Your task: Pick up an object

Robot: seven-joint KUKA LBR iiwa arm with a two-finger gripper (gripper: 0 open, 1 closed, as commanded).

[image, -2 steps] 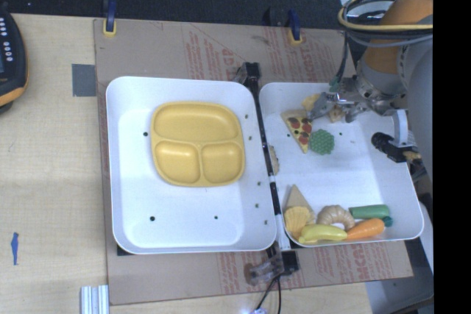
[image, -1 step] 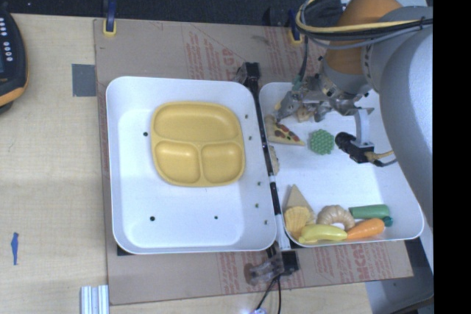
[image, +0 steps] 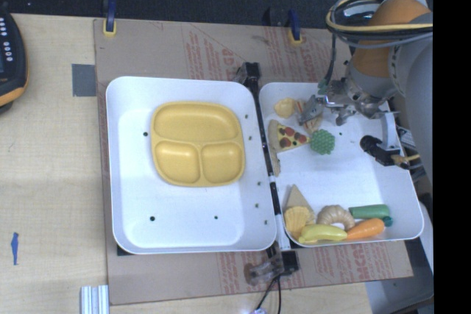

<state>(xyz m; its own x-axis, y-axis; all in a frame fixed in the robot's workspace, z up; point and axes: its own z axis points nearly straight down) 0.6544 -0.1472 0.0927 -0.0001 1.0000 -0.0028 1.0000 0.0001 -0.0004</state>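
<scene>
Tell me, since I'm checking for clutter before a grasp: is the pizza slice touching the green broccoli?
Apart. The camera view shows a strip of bare white bin floor between the pizza slice and the green broccoli.

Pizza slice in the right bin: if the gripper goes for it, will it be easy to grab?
Probably awkward. The pizza slice lies flat on the bin floor, so fingers may slide over it. It looks like thin rigid toy plastic, likely light and apt to skid when nudged. Its left edge sits near the bin wall, so a push could jam it there.

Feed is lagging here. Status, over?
Claw low in right bin, nothing gripped. Green toy and pizza slice just beside it. Path clear.
</scene>
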